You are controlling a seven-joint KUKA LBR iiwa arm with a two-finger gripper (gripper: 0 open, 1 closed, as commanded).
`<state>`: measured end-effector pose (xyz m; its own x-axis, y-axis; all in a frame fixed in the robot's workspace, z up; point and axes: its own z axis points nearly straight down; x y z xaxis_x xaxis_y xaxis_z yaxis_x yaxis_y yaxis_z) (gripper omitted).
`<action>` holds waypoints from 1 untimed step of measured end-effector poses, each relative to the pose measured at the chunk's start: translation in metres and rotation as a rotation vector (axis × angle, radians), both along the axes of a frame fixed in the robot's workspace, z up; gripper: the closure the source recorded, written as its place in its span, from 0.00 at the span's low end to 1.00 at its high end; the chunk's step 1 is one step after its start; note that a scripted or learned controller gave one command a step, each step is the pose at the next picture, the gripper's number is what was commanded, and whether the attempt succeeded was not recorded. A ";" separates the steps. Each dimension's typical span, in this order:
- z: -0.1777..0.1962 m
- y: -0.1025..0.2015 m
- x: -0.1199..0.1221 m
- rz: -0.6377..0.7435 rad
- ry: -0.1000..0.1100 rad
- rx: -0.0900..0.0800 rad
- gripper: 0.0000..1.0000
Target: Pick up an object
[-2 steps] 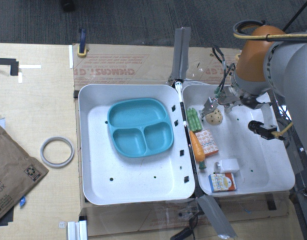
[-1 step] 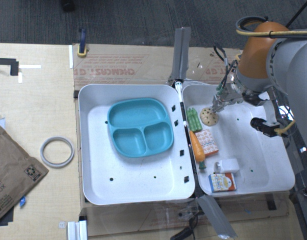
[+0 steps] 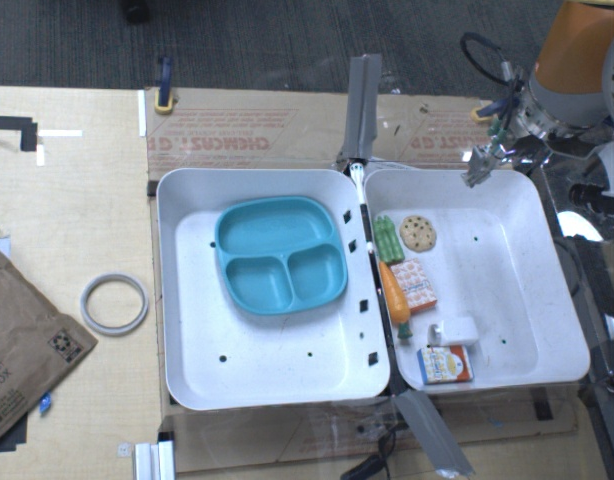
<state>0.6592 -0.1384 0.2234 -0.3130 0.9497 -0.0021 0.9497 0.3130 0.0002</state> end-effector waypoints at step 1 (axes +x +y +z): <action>-0.066 -0.002 0.000 -0.123 0.001 0.001 1.00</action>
